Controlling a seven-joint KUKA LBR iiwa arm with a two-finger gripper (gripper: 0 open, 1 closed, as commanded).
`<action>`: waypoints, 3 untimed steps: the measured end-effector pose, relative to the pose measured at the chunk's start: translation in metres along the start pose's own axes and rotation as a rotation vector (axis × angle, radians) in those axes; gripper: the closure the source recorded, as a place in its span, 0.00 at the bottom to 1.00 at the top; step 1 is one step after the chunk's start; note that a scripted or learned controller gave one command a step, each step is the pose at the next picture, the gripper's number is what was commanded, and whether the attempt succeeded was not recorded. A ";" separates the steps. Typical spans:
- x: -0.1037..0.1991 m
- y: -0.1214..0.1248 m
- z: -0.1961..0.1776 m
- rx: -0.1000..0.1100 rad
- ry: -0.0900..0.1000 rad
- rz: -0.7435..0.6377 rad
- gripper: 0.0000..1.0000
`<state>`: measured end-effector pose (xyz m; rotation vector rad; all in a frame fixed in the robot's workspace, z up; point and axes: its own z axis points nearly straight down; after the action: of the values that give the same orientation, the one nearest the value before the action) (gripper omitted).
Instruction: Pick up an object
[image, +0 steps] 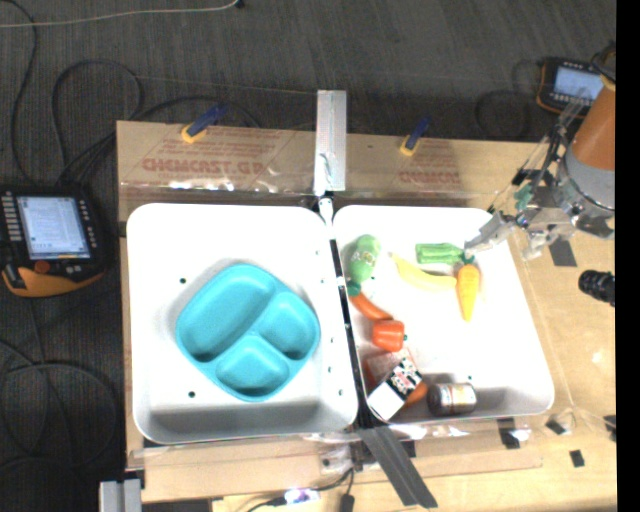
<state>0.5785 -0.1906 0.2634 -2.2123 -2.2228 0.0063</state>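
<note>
Carrot (467, 284) is seen at right of centre, just below the hand (480, 240); its spread cannot be told. "CHEMCAST GP" is printed on the cardboard (215, 165), upper left.

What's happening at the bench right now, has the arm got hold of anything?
Nothing is visibly held. The gripper hangs over the far right corner of the right bin, close to the toy carrot and the green piece beside it. The small can and other toys lie nearer the front. The left bin holds a blue divided tray.
</note>
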 end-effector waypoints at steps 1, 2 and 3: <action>-0.031 -0.011 0.128 0.001 0.002 -0.081 0.00; -0.032 -0.012 0.050 -0.002 0.001 -0.143 0.00; 0.002 0.003 0.172 -0.004 -0.002 -0.223 0.00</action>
<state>0.5800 -0.1887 0.0915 -1.9535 -2.4590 0.0031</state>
